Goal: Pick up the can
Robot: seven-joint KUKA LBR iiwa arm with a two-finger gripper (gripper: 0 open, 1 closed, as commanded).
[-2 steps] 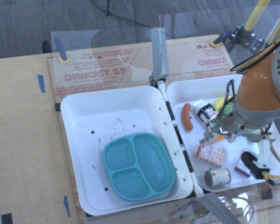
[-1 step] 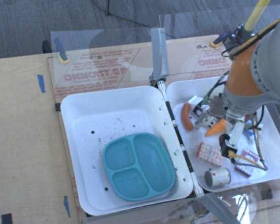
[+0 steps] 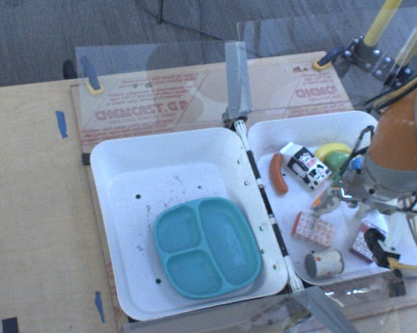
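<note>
The can point(image 3: 324, 263), a short cylinder with a pale body, is lying on its side near the front edge of the right bin point(image 3: 265, 135), resting free. Just behind it a flat pink waffle-patterned piece point(image 3: 313, 230) is lying. The gripper point(image 3: 340, 199) is hanging over the bin's middle, above these; how its jaws are standing I cannot tell, the metal there being perhaps too cluttered. The arm's orange band point(image 3: 403, 140) is hiding the bin's right wall. A smooth teal divided plate point(image 3: 205, 247) is sitting in the left bin point(image 3: 117, 166).

We count two white bins point(image 3: 115, 212), one teal divided plate point(image 3: 204, 248), one can point(image 3: 324, 263), one hot dog point(image 3: 278, 173) and one cow-patterned carton point(image 3: 305, 164).
</note>
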